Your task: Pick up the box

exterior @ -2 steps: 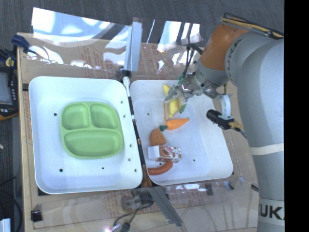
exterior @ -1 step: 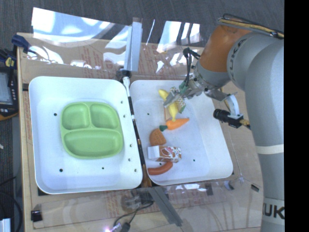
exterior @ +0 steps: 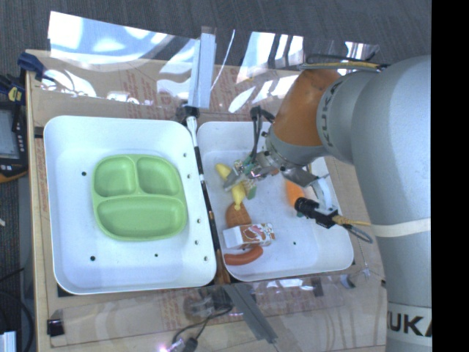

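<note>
The box (exterior: 249,235) is small and white with a red and brown print. It lies flat in the right bin (exterior: 333,251), near the front left. My gripper (exterior: 247,171) hangs over the bin's back left part, well behind the box and apart from it, right beside some yellow food pieces (exterior: 238,193). Nothing shows as held.
Around the box lie a red sausage (exterior: 243,256) in front, a brown-orange piece (exterior: 236,215) behind, a yellow piece (exterior: 222,171) farther back and an orange piece (exterior: 293,191) to the right. The left bin (exterior: 66,255) bears a green divided plate (exterior: 139,196). The arm covers the right bin's back right.
</note>
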`<state>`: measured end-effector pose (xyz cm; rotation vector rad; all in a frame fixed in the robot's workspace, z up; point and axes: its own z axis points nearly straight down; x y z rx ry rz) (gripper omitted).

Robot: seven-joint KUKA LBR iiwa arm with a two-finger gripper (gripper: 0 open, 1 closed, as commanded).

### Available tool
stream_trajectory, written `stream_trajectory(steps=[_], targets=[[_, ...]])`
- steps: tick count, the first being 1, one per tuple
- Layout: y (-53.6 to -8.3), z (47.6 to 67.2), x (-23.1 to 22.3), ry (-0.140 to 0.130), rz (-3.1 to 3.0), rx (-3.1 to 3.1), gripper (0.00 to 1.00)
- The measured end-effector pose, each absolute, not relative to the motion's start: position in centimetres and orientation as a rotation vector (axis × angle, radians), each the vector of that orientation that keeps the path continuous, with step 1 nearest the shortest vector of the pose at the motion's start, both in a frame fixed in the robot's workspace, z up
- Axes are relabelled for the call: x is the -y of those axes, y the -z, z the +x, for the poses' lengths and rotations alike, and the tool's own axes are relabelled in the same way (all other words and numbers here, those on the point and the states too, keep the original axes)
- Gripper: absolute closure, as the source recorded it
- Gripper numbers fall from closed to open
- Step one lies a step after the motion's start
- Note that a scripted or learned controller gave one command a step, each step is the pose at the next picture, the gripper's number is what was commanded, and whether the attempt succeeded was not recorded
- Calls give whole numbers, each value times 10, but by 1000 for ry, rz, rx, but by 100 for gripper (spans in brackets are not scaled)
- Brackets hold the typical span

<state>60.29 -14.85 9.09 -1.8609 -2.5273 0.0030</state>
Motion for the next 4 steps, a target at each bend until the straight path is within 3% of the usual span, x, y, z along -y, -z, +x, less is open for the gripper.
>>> stream_trajectory(steps=[1, 2, 4], targets=[[-92, 635, 208, -3, -1957, 2456, 100], [-118, 657, 211, -1, -2110, 2327, 100], [-98, 659, 210, 0, -2233, 2214, 100]])
